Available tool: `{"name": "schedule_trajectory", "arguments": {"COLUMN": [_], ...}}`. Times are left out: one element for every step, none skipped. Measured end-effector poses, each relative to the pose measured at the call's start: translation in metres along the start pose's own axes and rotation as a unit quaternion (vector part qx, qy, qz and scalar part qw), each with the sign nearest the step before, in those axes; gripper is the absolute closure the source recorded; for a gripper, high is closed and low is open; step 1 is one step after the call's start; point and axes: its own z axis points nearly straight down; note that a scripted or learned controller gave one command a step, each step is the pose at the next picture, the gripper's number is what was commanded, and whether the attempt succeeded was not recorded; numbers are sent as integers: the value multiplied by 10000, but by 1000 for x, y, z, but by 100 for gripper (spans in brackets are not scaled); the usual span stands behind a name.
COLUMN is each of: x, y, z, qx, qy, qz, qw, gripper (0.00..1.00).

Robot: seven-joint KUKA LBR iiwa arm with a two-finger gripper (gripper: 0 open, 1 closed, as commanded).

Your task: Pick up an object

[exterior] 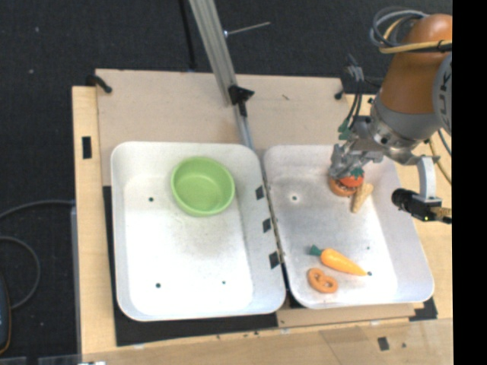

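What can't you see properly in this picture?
- Gripper: its fingertips blur into the orange toy under it, so a grip is unclear.
- Orange toy: the gripper covers its top, so what it is stays unclear.
- Arm: cut off by the right edge.
- Round slice by the carrot: too small to name.

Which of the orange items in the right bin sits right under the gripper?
The round orange piece at the bin's far end, directly beneath the gripper; the carrot and orange slice lie near the front.

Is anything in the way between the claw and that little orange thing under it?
Nothing visible is. The claw sits right over the small orange toy in the right bin. A tan stick lies beside it, off to the side.
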Motion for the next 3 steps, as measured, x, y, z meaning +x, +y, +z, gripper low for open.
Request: {"name": "schedule_trajectory", "arguments": {"x": [46, 96, 138], "y": [-1, 8, 21], "z": [7, -1, 4], "qx": [2, 2, -2], "qy": [-2, 3, 3], "qz": [2, -1, -16], "qw": [10000, 10000, 10000], "gripper": [100, 100, 100]}}
